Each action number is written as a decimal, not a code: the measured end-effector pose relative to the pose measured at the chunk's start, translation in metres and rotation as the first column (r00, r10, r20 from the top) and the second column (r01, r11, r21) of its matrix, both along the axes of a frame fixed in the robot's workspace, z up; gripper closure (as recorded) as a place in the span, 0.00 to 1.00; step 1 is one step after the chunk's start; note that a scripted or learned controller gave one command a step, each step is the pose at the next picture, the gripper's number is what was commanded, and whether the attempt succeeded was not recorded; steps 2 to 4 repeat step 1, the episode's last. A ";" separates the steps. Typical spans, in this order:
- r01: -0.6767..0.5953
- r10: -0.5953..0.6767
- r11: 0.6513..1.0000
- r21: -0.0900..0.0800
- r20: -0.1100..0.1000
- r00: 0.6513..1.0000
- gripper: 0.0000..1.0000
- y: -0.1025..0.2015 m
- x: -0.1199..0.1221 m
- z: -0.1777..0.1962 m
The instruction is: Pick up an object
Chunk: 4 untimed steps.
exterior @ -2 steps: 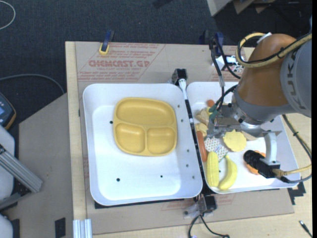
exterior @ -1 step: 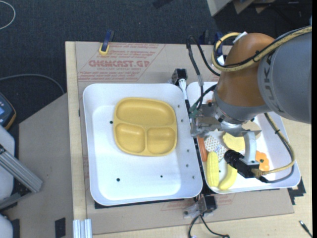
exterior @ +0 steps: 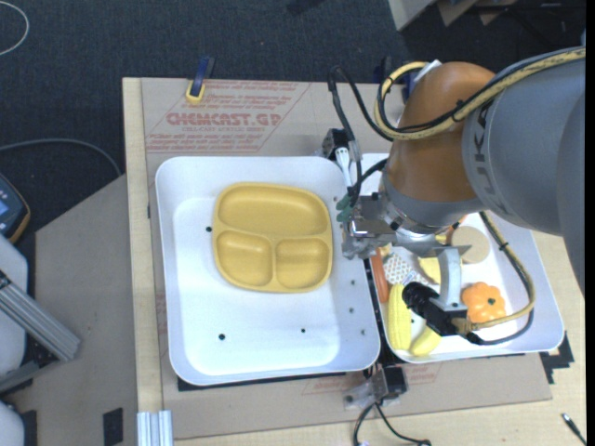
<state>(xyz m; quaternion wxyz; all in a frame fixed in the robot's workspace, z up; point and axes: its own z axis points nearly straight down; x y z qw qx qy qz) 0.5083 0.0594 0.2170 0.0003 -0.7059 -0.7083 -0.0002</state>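
Observation:
My gripper (exterior: 368, 238) hangs low over the left edge of the right bin (exterior: 544, 316), with the arm's orange band and grey wrist covering most of it. Just below it lie a thin orange carrot-like stick (exterior: 379, 283), a white meshed piece (exterior: 399, 268) and a long yellow banana-like thing (exterior: 400, 321). An orange pumpkin-shaped toy (exterior: 483, 302) sits further right, and a pale beige round thing (exterior: 471, 246) shows behind it. I see nothing held between the fingers.
The left bin (exterior: 186, 277) holds a yellow divided plate (exterior: 273, 236) in its upper middle. The wall between the two bins runs right beside the gripper. Cables hang around the wrist and at the bench's front edge.

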 end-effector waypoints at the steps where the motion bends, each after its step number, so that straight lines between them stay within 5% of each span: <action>1: 0.003 -0.003 1.000 -0.001 0.003 1.000 1.00 -0.006 0.004 0.018; 4: 0.003 -0.003 1.000 -0.001 0.003 1.000 1.00 -0.006 0.004 0.018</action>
